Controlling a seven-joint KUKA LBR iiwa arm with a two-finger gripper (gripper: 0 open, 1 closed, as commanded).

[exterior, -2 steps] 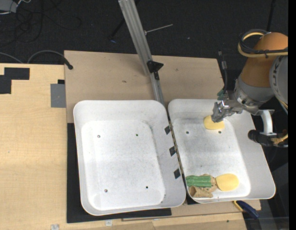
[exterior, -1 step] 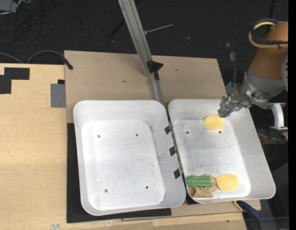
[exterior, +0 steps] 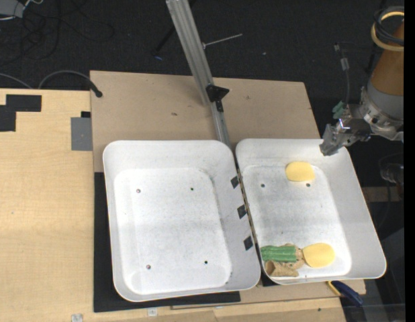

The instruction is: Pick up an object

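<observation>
The pale wooden surface (exterior: 46, 200) carries two shallow, speckled white bins. The left bin (exterior: 120, 159) sits beside the right bin (exterior: 358, 200), which holds a smooth, round yellow object (exterior: 300, 172) near its far rim, well left of the claw (exterior: 332, 141), which hangs from the arm over the far right corner.

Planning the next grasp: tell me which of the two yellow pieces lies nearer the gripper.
The yellow piece at the far end of the right bin, lying alone just left of the gripper. The other yellow piece sits at the near end beside a green item.
</observation>
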